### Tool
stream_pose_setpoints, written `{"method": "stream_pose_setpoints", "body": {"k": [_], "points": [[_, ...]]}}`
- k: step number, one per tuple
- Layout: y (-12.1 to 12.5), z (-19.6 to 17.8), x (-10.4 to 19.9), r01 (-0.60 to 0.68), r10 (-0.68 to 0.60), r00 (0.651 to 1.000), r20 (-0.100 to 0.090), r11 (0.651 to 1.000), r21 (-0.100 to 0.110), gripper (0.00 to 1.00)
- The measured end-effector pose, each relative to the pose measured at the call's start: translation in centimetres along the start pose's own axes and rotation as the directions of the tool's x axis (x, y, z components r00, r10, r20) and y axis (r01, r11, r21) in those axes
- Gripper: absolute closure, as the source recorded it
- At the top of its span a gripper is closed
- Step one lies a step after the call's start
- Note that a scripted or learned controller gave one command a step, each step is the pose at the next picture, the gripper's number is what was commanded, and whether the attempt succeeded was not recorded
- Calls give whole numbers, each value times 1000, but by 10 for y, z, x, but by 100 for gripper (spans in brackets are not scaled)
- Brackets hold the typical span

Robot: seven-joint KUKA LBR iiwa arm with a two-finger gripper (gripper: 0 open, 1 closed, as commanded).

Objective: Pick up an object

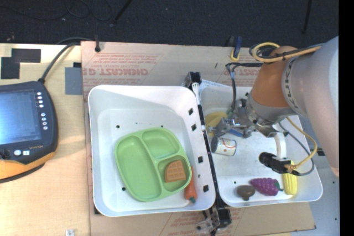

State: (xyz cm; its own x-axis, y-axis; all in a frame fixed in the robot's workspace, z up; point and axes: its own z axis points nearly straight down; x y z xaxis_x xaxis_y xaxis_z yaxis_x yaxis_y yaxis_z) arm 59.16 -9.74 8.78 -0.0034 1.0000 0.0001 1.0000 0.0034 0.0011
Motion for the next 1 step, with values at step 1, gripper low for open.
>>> {"method": "stream_pose_setpoints", "body": {"k": [1], "points": [[-42, 0, 8, -6, 6, 1000, 1, 1000, 5, 0]]}}
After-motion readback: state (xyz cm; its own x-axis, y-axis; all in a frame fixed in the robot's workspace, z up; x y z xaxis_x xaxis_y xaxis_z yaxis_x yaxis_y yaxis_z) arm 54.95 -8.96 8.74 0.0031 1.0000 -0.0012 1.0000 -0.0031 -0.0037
